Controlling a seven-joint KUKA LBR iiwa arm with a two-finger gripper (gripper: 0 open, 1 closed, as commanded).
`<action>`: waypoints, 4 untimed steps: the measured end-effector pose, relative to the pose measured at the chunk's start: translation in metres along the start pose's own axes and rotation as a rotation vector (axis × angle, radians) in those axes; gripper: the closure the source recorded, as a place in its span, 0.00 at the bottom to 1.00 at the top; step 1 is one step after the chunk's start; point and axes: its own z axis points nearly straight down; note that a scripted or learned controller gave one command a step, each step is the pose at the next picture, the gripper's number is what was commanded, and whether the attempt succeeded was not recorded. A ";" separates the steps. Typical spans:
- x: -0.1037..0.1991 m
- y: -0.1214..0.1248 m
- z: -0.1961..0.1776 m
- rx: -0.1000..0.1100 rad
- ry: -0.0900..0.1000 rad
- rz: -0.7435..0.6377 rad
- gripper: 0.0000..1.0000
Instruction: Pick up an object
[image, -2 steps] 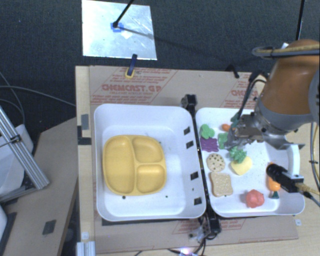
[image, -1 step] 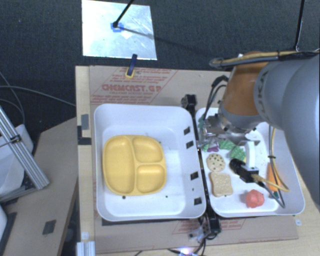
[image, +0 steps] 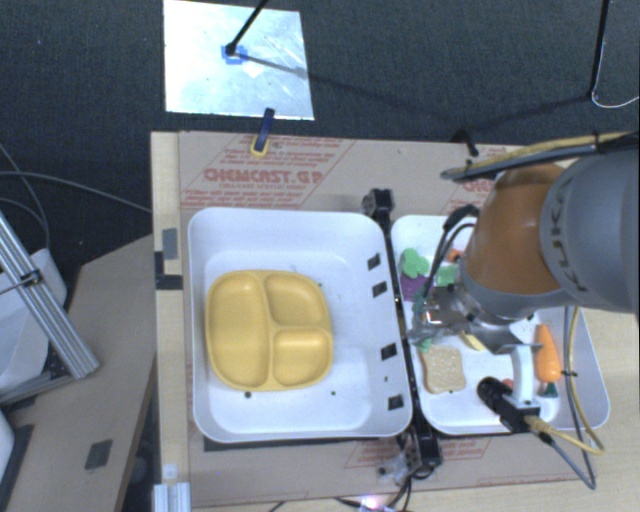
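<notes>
- Dark carpet floor (image: 420, 60) across top of view, w/ a shiny silver sheet (image: 238, 60) lying flat on it.
- Thin cables (image: 40, 195) trailing over carpet at left; another looping at top right.
- Tan bench top (image: 110, 330) at lower left, brown cardboard sheet (image: 265, 170) w/ red print on it.
- Aluminium frame strut (image: 45, 310) slanting at left edge.
</notes>
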 end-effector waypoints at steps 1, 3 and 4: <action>0.045 -0.008 -0.118 -0.018 0.003 -0.011 1.00; 0.038 0.028 0.006 0.003 0.000 -0.007 1.00; 0.070 -0.010 -0.065 -0.010 0.003 -0.009 1.00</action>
